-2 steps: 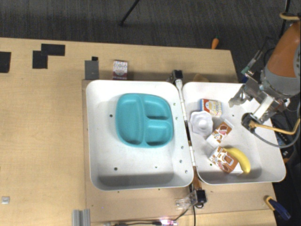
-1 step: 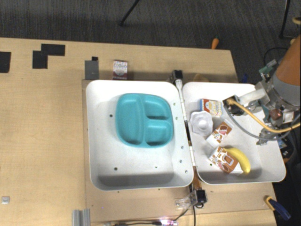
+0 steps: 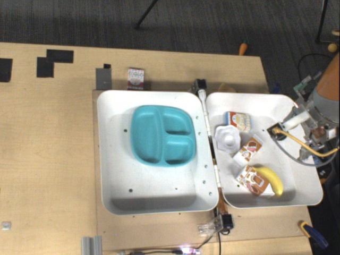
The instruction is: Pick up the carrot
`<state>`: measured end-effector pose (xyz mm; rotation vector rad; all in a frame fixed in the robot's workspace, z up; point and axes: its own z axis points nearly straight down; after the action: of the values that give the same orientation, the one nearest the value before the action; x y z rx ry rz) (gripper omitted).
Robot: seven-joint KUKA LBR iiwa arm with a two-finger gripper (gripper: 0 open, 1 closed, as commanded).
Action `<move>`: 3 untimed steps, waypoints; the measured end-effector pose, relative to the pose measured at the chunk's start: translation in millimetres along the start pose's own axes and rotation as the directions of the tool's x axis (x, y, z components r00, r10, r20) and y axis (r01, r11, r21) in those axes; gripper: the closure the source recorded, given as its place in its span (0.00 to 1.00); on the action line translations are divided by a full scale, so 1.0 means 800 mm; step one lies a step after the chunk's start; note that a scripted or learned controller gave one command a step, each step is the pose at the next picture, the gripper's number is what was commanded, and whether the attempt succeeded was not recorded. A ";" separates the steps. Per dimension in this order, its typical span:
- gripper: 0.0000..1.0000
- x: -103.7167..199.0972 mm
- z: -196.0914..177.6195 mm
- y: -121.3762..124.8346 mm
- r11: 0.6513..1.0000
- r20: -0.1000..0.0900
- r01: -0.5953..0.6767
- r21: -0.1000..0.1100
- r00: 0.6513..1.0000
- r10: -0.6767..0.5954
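My gripper [image 3: 319, 136] hangs over the right rim of the right bin [image 3: 297, 195], below the arm's orange band. It is apart from the things in that bin, all of which lie to its left. Those are a small carton [image 3: 239, 121], a white cup [image 3: 228, 138], two snack packets [image 3: 249, 149] [image 3: 253, 180] and a yellow banana [image 3: 272, 179] at the front.
The left bin [image 3: 114, 195] holds a teal divided plate [image 3: 162, 134]. A small orange thing [image 3: 243, 48] lies at the bench's far edge. A small patterned box [image 3: 136, 78] stands behind the left bin. Black cut-outs [image 3: 53, 61] mark the bench at the far left.
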<state>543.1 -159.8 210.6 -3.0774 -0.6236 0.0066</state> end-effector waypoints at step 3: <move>1.00 0.035 -0.148 0.068 0.989 -0.009 0.148 -0.012 0.989 -0.148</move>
<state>590.6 -199.4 328.5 -3.0312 -0.8521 -0.0129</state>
